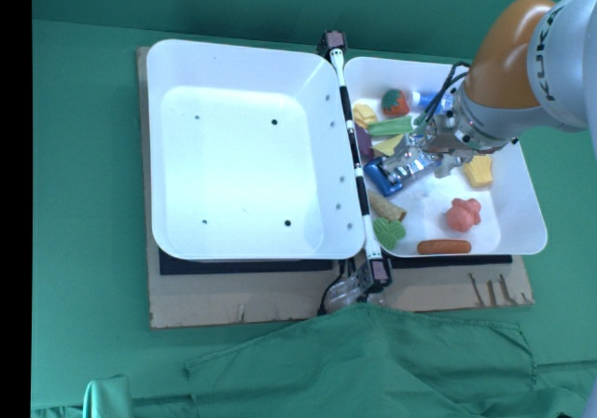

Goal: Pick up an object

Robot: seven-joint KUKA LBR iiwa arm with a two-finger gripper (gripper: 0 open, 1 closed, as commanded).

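Note:
My gripper (403,162) hangs low inside the right bin (522,220), over its left half. It sits right above a blue packet (383,180) and a purple piece (363,141) beside the divider. Around it lie a green bean pod (390,127), a red and green strawberry (395,103), a yellow piece (365,114), a corn cob (479,171), a pink lumpy toy (463,214), an orange sausage (444,246), a green leafy piece (389,231) and a tan wafer (386,208). The wrist hides whether anything is between the fingers.
The left bin (244,155) stands beside the right one, with a black and white rail (353,150) between them. Both rest on a cardboard sheet (233,299). Green cloth (373,360) is bunched along the front edge.

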